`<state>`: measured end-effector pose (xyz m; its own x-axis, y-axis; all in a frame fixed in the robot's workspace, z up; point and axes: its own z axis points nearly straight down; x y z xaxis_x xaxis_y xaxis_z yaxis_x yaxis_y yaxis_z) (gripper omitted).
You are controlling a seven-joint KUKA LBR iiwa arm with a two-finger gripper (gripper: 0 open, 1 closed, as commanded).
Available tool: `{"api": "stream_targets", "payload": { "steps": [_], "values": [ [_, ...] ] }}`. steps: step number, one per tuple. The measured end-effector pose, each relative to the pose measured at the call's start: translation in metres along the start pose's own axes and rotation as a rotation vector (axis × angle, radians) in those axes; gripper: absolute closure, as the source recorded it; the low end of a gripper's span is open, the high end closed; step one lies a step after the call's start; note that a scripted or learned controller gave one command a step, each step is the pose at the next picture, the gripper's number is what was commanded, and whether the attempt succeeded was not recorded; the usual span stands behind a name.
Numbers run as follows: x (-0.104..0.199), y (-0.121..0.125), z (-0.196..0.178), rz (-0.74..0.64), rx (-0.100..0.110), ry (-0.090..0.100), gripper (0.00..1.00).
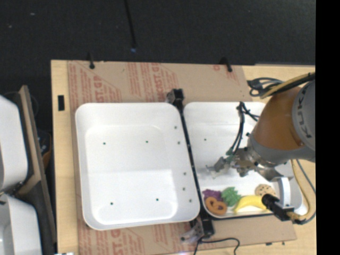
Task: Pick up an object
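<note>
— How many bins did we count on the counter?

— Two, side by side: the left bin and the right bin. The objects all lay in the right one, bunched along its near edge.

— And how many objects did we make out?

— Five, one of each kind. From left to right: a purple piece like a grape bunch, a brown pretzel-like piece just near of it, a green leafy piece, a yellow banana, and a small tan cookie at the right. They sat close together, some touching.

— Where was the gripper?

— We saw it over the middle of the right bin, on the arm that reached in from the right, a little far of the cluster and apart from it.

— Were the fingers open or closed?

— We could not tell; they were small and blurred against the white floor. We saw nothing between them.
</note>
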<state>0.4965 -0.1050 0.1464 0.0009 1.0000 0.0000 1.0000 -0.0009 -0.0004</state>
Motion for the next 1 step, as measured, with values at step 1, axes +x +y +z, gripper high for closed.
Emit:
{"api": "stream_targets", "payload": {
  "steps": [1],
  "values": [
    [-0.015,-0.0072,-0.001,0.001,-0.001,-0.001,0.0]
  ]
}}
